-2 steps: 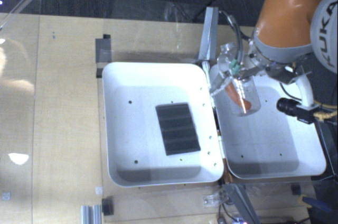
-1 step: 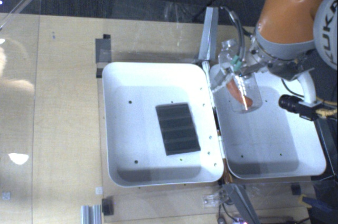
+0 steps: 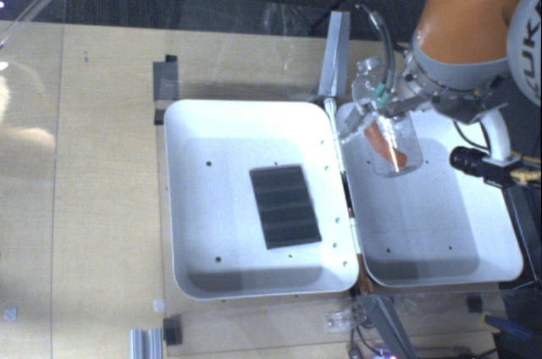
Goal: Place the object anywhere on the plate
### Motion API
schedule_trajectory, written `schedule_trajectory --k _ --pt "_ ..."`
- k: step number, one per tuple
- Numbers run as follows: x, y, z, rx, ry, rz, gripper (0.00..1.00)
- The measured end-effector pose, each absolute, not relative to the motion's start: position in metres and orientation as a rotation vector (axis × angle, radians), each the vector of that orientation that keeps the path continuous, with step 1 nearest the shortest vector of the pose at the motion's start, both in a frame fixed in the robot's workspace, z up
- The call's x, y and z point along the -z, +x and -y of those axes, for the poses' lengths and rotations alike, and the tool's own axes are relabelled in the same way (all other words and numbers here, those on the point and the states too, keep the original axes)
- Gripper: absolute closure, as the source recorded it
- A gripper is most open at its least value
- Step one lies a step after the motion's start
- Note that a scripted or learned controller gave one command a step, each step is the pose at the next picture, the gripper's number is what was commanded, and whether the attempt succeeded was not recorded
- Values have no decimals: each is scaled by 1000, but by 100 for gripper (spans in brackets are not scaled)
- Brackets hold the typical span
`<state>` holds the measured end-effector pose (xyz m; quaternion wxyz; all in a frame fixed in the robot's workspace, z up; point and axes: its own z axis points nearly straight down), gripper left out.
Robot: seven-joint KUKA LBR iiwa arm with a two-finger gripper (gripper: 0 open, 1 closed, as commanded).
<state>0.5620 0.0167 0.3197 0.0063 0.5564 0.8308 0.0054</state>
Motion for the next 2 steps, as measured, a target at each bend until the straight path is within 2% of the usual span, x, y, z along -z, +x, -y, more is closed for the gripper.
schedule_trajectory --k 1,2 --pt "-326 491 -61 -7 1621 -2685 100" --pt "-337 493 -62 -12 1614 -2685 100"
